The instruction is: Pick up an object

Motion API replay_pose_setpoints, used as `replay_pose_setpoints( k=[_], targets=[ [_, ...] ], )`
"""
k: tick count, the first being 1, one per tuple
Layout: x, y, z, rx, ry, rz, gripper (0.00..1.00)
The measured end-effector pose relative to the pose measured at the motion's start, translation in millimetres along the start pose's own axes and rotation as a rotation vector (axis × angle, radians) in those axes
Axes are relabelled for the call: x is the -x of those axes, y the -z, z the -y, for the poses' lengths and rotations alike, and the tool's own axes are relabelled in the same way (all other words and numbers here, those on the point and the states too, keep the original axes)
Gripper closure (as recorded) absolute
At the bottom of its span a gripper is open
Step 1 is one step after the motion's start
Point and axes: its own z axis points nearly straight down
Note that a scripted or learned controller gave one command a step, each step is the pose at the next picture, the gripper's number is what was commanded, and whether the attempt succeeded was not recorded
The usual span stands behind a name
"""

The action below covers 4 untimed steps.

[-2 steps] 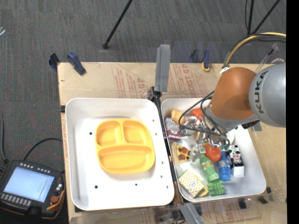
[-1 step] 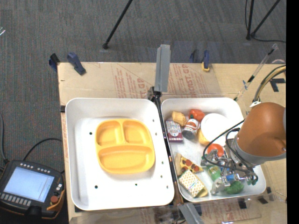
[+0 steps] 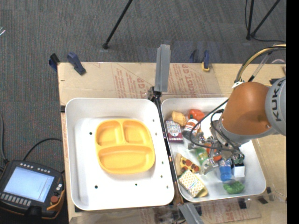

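We see the arm (image 3: 250,108) reach in over the right bin (image 3: 259,171), with its orange band big and round above the toys. The gripper (image 3: 216,152) hangs low inside this bin, down among the small things. The wrist hides its tips, so we cannot tell if it is grasping anything.

The right bin is crowded. Toys lie packed close on almost every side of the gripper, so there is little free room to move there. The bin's far wall is behind the gripper, and the wall shared with the other bin is off to its left.

Right under and just beside the gripper we see a blue thing (image 3: 225,172) and a white block (image 3: 238,171). A green toy (image 3: 233,187) lies a bit nearer to us than those. To the gripper's left lie a pizza slice toy (image 3: 186,164) and a yellow checked box (image 3: 192,183). Farther left is a small red box (image 3: 174,130). Behind the gripper sit a tan bread-like toy (image 3: 179,117) and a red toy (image 3: 196,114).

Well off to the gripper's left, the left bin (image 3: 74,171) holds a yellow tray (image 3: 124,145) with three parts. That bin has lots of open white floor around the tray.
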Motion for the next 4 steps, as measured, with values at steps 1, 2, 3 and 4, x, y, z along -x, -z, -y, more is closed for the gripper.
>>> replay_pose_setpoints(
  k=[1,2,3,4],
  targets=[
    [18,-1,-31,0.0,0.046,-0.001,0.0],
    [60,0,-23,0.0,-0.039,-0.001,0.0],
    [19,-1,5,0.004,-0.058,-0.008,0.0],
    [91,-2,-2,0.0,-0.21,-0.006,0.0]
  ],
)
